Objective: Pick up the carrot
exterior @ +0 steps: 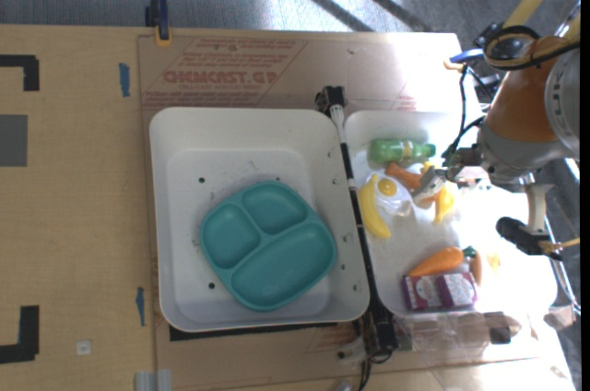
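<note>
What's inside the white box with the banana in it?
In the right bin lie a banana, a green bottle, a fried egg, a carrot and a purple packet. The end effector covers what's beneath it.

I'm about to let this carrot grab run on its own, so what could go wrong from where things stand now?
The gripper sits among a smaller orange piece, banana and green bottle, apart from the large carrot; it may well close on the wrong item. The carrot lies against the purple packet, which could be dragged along. Glare washes out the right bin, so locating the carrot might suffer.
</note>
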### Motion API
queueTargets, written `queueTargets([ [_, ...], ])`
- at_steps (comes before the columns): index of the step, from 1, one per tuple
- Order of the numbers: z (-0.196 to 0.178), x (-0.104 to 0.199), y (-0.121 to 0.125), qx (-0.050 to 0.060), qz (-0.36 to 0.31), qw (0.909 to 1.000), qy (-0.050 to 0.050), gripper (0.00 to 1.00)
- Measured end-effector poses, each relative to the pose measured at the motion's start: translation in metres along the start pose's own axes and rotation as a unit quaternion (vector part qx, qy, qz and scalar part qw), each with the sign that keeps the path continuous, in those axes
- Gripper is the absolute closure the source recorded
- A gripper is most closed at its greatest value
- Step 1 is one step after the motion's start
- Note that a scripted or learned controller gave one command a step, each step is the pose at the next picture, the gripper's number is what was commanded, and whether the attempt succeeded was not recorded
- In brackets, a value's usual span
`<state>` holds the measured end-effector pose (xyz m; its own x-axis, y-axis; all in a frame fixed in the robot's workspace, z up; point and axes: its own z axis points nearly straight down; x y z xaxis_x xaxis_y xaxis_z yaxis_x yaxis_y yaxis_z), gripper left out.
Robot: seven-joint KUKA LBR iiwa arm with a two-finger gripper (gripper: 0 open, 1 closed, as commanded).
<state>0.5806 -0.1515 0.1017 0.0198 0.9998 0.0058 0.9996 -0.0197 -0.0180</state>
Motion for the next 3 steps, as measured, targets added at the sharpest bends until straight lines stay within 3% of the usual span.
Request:
queueTargets([
  [1,-0.020,-0.002,0.006,-0.010,0.000,0.9999,-0.003,1.00],
  [2,-0.019,-0.002,0.005,-0.009,0.000,0.9999,-0.003,0.00],
  [3,0.013,0.003,-0.066,-0.015,-0.118,0.9929,-0.006,0.00],
])
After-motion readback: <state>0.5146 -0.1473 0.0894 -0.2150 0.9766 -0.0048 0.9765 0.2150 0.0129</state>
